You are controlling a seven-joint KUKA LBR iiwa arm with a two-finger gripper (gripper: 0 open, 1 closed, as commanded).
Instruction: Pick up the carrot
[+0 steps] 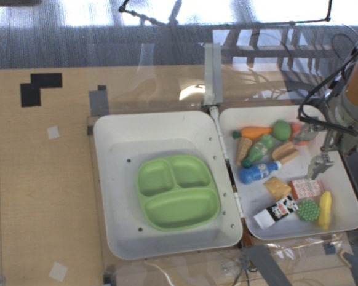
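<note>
Plainly I am hovering my gripper (pixel 321 164), fingers spread and pinching nothing, right of the carrot (pixel 256 132); crowding neighbours like the green bottle (pixel 261 149) are risking a misgrab.

You find the orange carrot (pixel 256 131) open from above, hemmed by the green round fruit (pixel 281 129) and green bottle (pixel 261 149).

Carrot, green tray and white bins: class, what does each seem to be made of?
Carrot: probably moulded plastic, a toy; uniform orange, smooth, soft sheen.
Green tray: likely plastic; even lime colour, rounded moulded compartments, matte.
White bins: apparently thin formed plastic; rounded corners, slightly glossy.
</note>
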